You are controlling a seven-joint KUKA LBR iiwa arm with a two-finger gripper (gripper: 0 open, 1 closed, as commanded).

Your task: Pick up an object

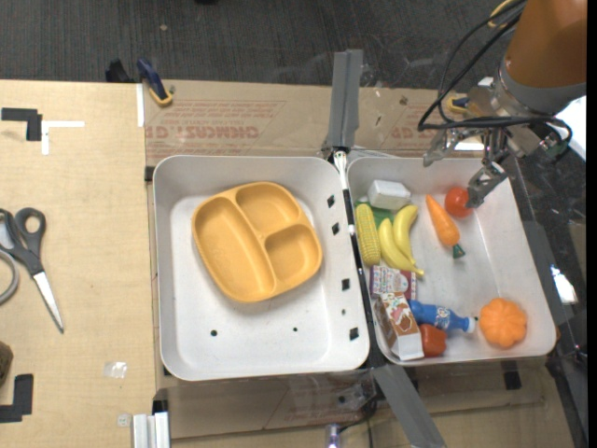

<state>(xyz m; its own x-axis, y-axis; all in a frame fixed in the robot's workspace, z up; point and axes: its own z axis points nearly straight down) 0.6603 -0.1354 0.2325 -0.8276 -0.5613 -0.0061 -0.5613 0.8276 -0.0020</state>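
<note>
A small red tomato [455, 201] is lying in the right bin [532, 250] near its back wall, touching the carrot [442, 220], with the end effector [471, 171] hanging just above it, fingers spread wide and gripping nothing. Around it, a banana [401, 236], corn [367, 233], a white block [389, 193], a carton [397, 323], a bottle [440, 317] and an orange pumpkin [504, 322] are sitting, while a yellow plate [256, 241] is resting in the left bin [187, 343].

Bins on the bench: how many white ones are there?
2. The left bin holds a yellow divided plate; the right bin, touching it, holds toy foods. No others visible.
</note>
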